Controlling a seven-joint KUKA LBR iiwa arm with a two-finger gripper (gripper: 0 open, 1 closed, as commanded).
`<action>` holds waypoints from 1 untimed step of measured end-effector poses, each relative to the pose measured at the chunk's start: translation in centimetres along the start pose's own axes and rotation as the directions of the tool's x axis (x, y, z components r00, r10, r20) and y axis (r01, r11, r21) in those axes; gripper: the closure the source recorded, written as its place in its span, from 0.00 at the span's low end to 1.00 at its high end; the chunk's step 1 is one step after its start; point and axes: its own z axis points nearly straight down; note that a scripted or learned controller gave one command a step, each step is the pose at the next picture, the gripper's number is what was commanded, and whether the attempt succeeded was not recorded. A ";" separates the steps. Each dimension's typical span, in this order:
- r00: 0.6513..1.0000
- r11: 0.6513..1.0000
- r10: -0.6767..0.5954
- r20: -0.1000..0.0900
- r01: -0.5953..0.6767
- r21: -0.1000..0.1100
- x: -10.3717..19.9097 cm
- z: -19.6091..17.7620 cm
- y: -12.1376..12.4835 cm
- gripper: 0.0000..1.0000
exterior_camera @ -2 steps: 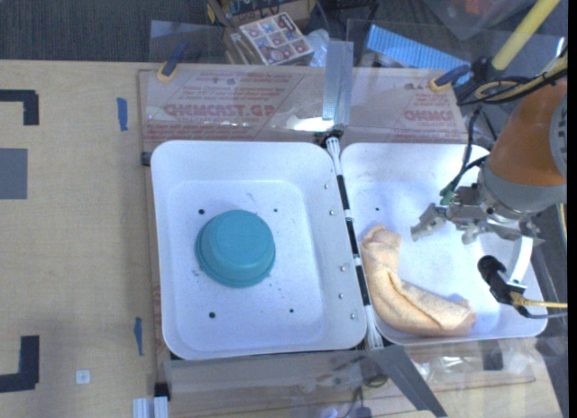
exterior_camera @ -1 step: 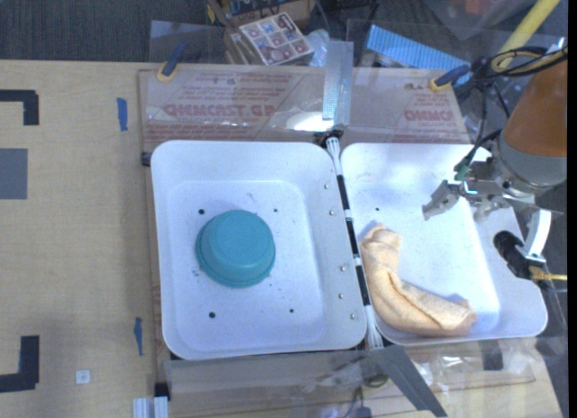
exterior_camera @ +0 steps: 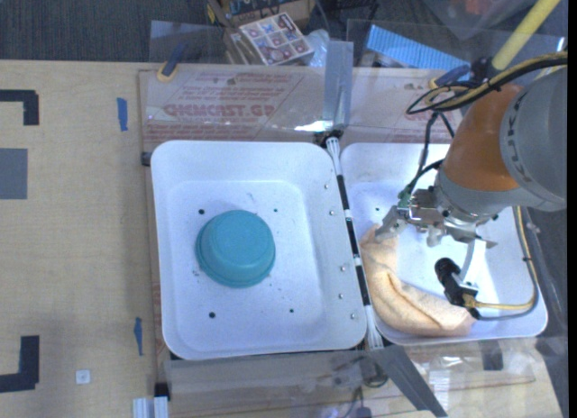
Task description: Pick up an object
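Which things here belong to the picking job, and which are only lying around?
For the job:
- claw, low over the right bin
- tan cloth in the right bin
- teal bowl in the left bin

Lying about:
- patterned box beyond the bins
- blue tape on the bench

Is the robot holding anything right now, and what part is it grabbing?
Cannot be told. The gripper is over the tan cloth in the right bin.
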 end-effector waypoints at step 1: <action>0.998 0.998 0.060 0.001 -0.060 -0.004 -7.7 -1.3 1.9 0.00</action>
